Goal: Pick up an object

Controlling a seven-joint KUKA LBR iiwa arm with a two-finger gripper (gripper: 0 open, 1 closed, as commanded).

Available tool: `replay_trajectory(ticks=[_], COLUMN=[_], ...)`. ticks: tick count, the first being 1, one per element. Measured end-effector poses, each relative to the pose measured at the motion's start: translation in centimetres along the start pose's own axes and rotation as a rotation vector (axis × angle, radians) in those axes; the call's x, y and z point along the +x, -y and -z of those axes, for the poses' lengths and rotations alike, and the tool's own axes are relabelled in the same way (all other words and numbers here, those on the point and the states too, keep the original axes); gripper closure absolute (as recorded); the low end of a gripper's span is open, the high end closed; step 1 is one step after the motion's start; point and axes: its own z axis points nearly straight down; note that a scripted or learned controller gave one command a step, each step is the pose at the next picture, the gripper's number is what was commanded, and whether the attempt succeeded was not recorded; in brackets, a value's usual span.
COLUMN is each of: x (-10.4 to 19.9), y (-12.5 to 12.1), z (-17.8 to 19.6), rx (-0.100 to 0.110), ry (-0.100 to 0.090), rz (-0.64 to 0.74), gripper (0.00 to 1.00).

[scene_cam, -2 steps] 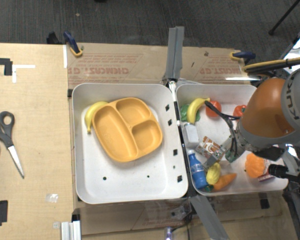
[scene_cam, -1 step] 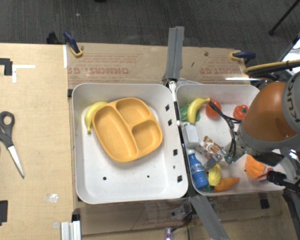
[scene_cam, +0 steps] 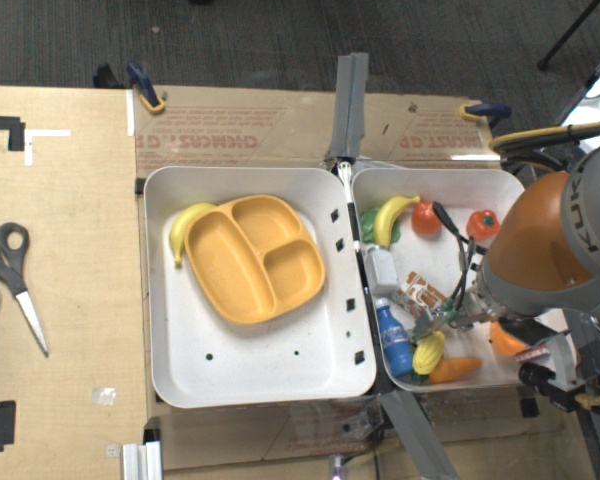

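Beside right bin wall, gripper, crowded

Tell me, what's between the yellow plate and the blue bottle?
In the camera view, bare white bin floor and the two bins' touching rims lie between the yellow divided plate and the blue bottle.
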Motion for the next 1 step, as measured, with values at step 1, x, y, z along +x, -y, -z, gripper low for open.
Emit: replay_trajectory(ticks=[1], x=[-0.03], y=[0.00], z=[0.46], rx=[0.006], ry=[-0.002], rz=[0.002], gripper=[1.00])
